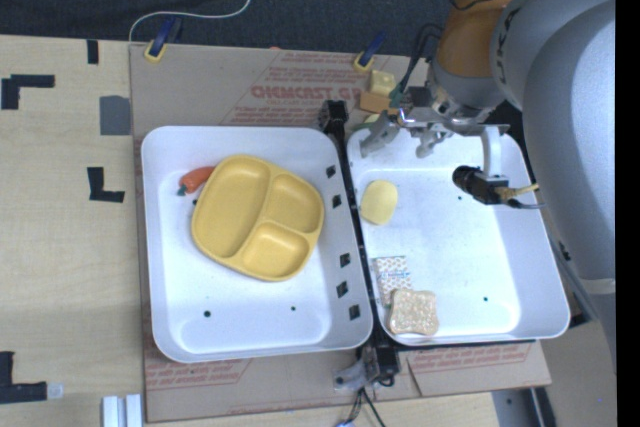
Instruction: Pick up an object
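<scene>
Where the left bin (pixel 165 245) sits, a yellow divided plate (pixel 258 216) partly covers an orange carrot (pixel 196 178). In the right bin (pixel 500 285) lie a pale yellow disc (pixel 379 201), a speckled packet (pixel 391 271) and a cracker (pixel 413 312). The gripper (pixel 400 141) hovers over the right bin's far edge, fingers spread with nothing between them.

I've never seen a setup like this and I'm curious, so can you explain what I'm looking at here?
One camera looks down at a slant on a bench. The big grey and orange shape at the right is a robot arm. Its end effector hangs over the far edge of the right bin, with nothing seen between its fingers. That bin holds a pale yellow round piece, a patterned packet and a bread-like slice. The left bin holds a yellow divided plate with an orange carrot-like item beside it.
</scene>
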`<state>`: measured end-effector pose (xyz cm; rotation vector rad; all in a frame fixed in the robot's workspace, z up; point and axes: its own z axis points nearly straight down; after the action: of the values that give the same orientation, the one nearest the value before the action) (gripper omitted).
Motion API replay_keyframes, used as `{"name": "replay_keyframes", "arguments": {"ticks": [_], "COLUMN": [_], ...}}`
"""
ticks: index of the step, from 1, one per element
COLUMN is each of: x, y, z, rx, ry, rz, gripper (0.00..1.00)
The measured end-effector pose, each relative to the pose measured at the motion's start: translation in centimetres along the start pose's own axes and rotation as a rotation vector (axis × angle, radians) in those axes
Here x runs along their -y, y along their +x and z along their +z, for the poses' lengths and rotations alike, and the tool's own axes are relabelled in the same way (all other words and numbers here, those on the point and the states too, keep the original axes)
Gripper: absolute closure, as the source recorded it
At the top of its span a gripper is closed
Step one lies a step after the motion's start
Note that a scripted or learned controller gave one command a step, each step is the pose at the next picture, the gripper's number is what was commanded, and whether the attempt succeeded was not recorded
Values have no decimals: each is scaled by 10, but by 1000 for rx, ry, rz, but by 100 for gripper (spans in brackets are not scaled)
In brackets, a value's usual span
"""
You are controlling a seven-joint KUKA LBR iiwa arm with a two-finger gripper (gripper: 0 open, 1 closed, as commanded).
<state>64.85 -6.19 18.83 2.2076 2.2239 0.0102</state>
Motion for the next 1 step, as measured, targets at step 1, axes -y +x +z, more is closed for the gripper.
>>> {"name": "replay_keyframes", "arguments": {"ticks": [1], "x": [-21], "y": [11], "z": [4], "rx": [-1], "ry": [10], "rz": [5], "gripper": [0]}}
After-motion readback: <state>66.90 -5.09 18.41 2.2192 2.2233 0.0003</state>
